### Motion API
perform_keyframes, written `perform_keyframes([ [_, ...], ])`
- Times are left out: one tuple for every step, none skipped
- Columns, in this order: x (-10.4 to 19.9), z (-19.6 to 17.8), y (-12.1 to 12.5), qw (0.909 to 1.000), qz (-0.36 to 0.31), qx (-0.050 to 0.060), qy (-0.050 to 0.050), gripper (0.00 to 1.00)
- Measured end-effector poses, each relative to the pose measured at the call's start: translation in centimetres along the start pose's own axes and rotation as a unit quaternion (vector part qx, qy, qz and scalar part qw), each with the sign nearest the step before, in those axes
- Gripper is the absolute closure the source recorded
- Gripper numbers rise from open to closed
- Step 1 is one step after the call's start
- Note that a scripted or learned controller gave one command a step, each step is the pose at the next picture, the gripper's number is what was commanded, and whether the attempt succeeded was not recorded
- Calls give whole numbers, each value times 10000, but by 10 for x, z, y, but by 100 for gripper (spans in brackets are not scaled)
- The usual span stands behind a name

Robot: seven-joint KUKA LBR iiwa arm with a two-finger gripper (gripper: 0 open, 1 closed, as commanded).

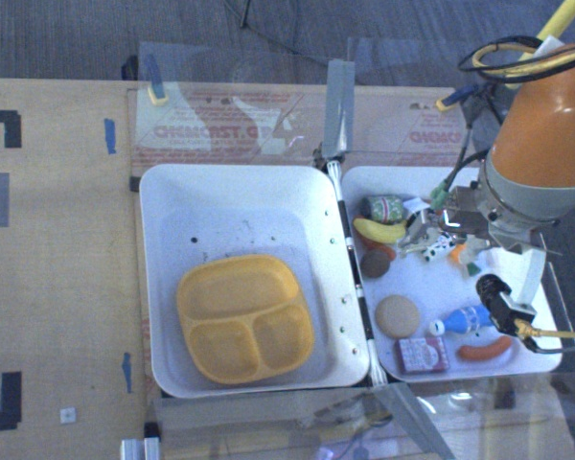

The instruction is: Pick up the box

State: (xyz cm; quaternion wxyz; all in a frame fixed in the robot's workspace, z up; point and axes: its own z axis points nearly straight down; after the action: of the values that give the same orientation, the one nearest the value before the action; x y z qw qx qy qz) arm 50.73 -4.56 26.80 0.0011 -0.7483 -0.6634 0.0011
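Observation:
The box point(423, 354) is small and pink, with a printed face. It lies flat near the front edge of the right bin point(546, 362). My gripper point(427, 240) hangs over the back middle of that bin, just right of a banana point(379, 229). It is well behind the box and apart from it. Nothing shows in its grasp. The grey arm with its orange band reaches in from the upper right and covers the bin's right side.
Around the box lie a tan round piece point(398, 315), a blue bottle point(465, 320) and a sausage point(483, 350). A green can point(385, 207) and a brown item point(376, 260) sit near the banana. The left bin point(163, 209) holds a yellow divided plate point(245, 316).

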Motion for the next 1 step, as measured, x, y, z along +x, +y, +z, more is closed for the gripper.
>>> perform_keyframes([
  [-119, 166, -10, 9999, 101, -15, 3, 0],
])
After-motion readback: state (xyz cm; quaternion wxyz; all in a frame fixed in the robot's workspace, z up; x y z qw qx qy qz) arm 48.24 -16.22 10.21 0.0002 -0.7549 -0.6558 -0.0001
